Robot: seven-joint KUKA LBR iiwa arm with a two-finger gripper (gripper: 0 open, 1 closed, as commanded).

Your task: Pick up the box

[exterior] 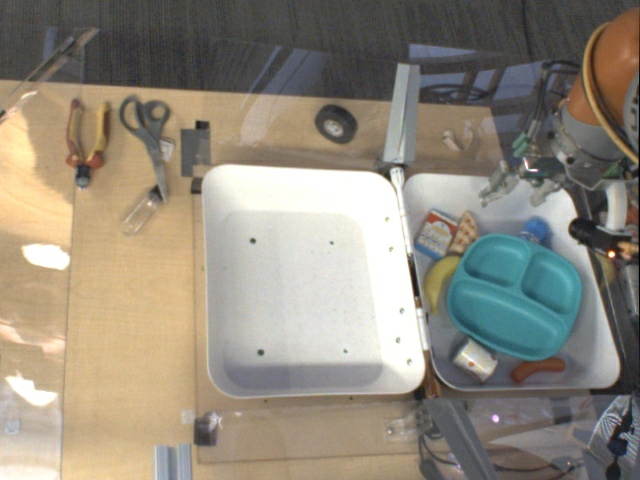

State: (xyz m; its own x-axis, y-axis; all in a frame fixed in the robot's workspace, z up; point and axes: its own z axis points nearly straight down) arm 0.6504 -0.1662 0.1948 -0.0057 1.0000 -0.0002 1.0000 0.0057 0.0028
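Note:
The box (435, 234), small with a red, white and blue print, lies in the right bin (604, 364) near its left wall. A tan speckled packet (465, 230) leans against its right side. My gripper (517, 186) hovers over the bin's far edge, up and to the right of the box and apart from it. It is open, with nothing between its fingers. The grey arm with its orange band (610, 63) comes in from the upper right.
A teal divided plate (518, 296) covers much of the right bin. Around it lie a yellow item (440, 280), a blue item (537, 231), a small can (475, 359) and a red sausage (540, 370). The left bin (305, 283) adjoins. Scissors (148, 133), pliers (85, 138) and a tape roll (336, 123) lie on the bench.

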